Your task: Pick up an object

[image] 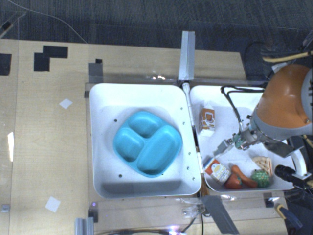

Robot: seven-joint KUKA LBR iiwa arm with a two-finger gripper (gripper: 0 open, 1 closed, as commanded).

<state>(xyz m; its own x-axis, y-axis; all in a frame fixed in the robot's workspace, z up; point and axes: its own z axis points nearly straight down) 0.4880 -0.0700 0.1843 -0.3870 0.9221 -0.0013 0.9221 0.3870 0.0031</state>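
We see the gripper (222,148) low in the right bin (220,99), its fingers apart with nothing between them. Just below it lie a red-and-white packet (217,171), a carrot (243,176) and a green piece (261,177); a small carton (207,120) sits above it. A blue tray (147,143) fills the left bin (102,131).

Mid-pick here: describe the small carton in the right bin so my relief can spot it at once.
Start at the right bin, then look at its left wall near the divider. The carton lies there alone, white with an orange-brown label, apart from the toy food along the bottom edge.
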